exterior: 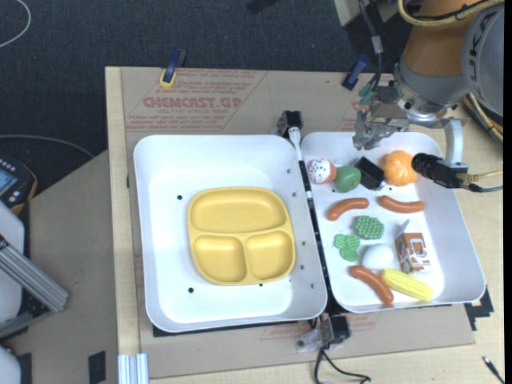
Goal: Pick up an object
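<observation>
Approach step: hand (370,137), whose grip state I cannot tell, hovers over right bin (468,250) far edge, orange ball (398,167) just below-right of it; next move needs descent onto one.

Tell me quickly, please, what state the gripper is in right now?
Gripper: over the far end of the right bin, nothing seen between its fingers; open or shut cannot be told.

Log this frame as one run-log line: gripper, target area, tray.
gripper: above far edge of right bin, holding nothing | nearest: orange, black block | yellow tray: in left bin
</observation>
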Controlling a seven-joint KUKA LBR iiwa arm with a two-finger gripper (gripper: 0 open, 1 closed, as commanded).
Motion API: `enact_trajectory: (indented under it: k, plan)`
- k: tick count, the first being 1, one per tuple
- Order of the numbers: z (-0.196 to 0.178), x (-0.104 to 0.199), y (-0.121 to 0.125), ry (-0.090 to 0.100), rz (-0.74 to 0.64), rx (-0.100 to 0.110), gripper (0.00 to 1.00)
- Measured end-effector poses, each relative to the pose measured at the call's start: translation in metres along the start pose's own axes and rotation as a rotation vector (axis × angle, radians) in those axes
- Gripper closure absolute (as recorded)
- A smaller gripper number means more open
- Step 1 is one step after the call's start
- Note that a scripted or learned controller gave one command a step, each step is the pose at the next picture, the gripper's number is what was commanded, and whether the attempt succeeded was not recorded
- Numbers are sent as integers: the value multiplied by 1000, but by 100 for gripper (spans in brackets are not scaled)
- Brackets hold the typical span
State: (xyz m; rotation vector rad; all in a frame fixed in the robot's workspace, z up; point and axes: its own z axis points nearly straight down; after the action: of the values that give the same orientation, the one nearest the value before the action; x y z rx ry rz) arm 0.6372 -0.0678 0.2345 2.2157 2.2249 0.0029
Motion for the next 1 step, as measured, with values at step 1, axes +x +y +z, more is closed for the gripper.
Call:
enact_trajectory:
  k: [1]
  plan:
    - [12,-4,8,-2,3,0,100]
